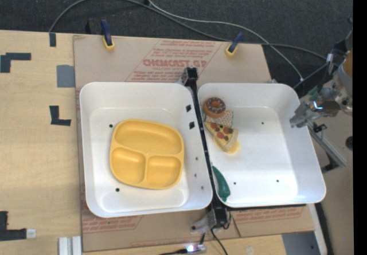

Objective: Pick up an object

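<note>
In the right bin (275, 156), near its left wall, lies a round brown doughnut-like toy (215, 106). A pizza-slice toy (223, 134) touches it just below. A dark green object (221, 184) rests against the bin's lower left wall. My gripper (305, 114) hangs at the right rim of this bin, well to the right of all three toys and apart from them. Nothing shows between its tips.
A yellow divided plate (147, 153) lies in the left bin (92, 133). A black divider (199, 133) runs between the bins. Cables (172, 16) cross the dark floor behind the bench. Two clamps (108, 39) hold the cardboard underlay.
</note>
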Available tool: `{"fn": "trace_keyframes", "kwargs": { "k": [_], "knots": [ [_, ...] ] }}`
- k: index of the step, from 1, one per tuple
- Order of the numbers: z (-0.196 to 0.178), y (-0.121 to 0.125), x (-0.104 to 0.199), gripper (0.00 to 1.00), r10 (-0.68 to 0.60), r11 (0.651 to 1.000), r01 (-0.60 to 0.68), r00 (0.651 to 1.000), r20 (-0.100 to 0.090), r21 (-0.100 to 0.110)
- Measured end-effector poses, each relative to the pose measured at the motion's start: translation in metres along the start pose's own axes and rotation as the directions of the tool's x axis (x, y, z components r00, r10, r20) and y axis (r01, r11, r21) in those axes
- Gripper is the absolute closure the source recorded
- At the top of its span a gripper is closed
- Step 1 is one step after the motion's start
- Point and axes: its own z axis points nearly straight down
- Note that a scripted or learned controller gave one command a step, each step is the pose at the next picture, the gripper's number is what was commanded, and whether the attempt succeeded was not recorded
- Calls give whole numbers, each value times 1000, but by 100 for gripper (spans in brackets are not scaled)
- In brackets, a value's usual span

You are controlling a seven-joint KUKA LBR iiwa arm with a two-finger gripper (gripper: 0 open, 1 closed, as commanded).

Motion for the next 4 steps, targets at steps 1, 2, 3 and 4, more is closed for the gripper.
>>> {"fn": "trace_keyframes", "kwargs": {
  "k": [1,2,3,4],
  "knots": [
    [-3,-3,61,100,-5,1000,5,1000,-3,4],
    [-6,-1,110,100,-5,1000,5,1000,-3,4],
    [11,-5,166,100,-4,1000,4,1000,-2,5],
    [23,-14,217,100,-4,1000,4,1000,-3,6]
  ]
}}
